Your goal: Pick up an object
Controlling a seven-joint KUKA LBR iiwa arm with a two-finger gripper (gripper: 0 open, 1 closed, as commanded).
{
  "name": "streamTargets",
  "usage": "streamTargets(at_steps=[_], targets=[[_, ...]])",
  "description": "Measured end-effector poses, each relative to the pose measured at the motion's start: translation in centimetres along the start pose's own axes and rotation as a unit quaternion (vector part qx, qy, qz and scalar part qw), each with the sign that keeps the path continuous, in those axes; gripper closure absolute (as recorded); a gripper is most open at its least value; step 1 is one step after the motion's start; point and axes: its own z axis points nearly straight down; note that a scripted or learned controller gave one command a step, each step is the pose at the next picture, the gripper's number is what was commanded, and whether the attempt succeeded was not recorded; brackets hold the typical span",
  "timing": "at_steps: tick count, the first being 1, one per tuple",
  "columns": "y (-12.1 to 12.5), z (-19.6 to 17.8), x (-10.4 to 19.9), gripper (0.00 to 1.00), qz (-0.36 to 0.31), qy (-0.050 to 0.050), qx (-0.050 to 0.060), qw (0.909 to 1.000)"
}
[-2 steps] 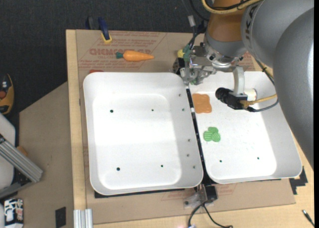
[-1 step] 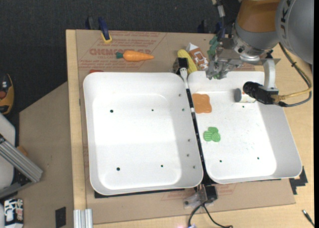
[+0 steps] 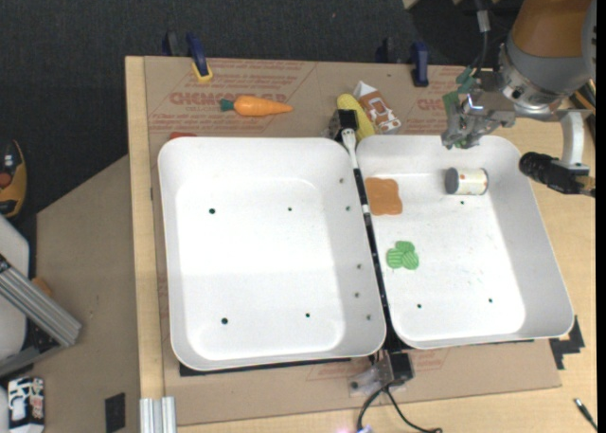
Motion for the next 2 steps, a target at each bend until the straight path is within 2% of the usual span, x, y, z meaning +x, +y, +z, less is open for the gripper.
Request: streamTargets(at_steps=[1,2], targets=[[0.7,1.2,-9.2,1.00,0.000,-0.001,0.000,1.0000],[1.3,-7.6,-11.9,1.00,-0.003,0.000,-0.002,1.0000]])
